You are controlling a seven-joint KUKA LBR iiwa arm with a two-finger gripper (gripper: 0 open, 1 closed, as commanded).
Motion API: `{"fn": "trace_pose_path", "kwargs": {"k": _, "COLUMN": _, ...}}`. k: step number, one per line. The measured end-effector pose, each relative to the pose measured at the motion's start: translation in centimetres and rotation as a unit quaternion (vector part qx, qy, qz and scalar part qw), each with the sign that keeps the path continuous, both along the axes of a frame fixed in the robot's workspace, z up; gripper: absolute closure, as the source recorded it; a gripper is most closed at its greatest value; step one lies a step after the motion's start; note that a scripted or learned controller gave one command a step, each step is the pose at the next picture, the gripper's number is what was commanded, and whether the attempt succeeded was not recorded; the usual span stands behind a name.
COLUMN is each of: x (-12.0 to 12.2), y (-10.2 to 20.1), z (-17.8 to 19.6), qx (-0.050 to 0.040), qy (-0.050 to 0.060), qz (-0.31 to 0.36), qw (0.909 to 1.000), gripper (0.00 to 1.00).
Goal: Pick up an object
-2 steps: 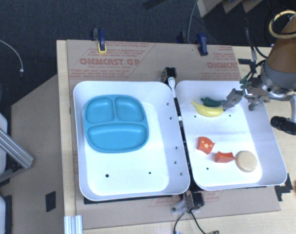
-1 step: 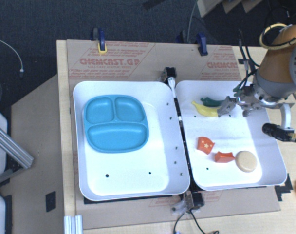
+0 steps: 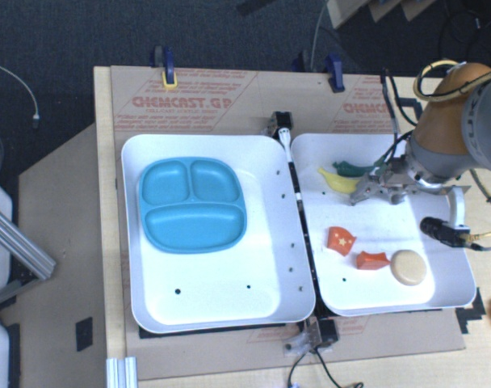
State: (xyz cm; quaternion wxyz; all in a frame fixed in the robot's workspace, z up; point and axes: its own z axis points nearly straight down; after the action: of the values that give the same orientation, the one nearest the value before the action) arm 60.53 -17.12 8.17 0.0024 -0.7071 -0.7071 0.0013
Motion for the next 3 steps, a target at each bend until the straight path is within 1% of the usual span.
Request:
{"fn": "trace_pose_path", "kwargs": {"k": 1, "x": 0.2, "y": 0.0, "z": 1.4, "qx": -0.0012, "qy": -0.003, "qz": 0.0, "qw": 1.0, "gripper": 1.0}}
{"fn": "trace_pose_path", "kwargs": {"k": 3, "x": 2.2, "y": -0.1, "z": 11.2, "qx": -0.0021, "qy": -0.006, "qz": 0.001, "qw": 1.0, "gripper": 1.0}}
